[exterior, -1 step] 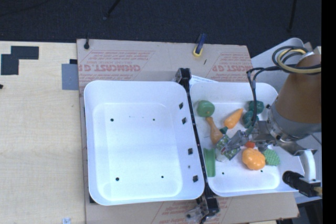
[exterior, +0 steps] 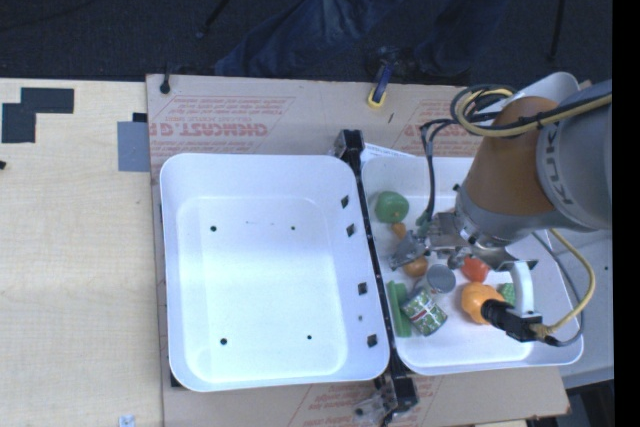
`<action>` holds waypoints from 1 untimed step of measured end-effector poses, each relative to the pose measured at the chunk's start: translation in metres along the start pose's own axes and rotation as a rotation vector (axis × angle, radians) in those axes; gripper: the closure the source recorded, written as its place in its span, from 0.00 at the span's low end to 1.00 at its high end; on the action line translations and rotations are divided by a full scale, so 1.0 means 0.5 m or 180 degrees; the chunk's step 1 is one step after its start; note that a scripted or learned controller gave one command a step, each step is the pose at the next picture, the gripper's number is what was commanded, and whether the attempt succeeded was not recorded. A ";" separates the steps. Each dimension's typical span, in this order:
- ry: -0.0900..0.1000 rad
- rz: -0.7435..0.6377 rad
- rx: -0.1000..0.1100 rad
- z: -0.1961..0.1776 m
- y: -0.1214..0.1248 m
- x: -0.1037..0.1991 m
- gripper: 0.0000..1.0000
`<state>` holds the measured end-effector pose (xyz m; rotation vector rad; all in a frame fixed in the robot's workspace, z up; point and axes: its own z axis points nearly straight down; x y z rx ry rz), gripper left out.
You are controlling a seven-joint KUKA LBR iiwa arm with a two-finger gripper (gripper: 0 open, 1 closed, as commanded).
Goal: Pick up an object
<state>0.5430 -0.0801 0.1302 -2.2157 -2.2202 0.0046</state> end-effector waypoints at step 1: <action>-0.0008 -0.0006 -0.0026 0.088 0.160 -0.036 0.00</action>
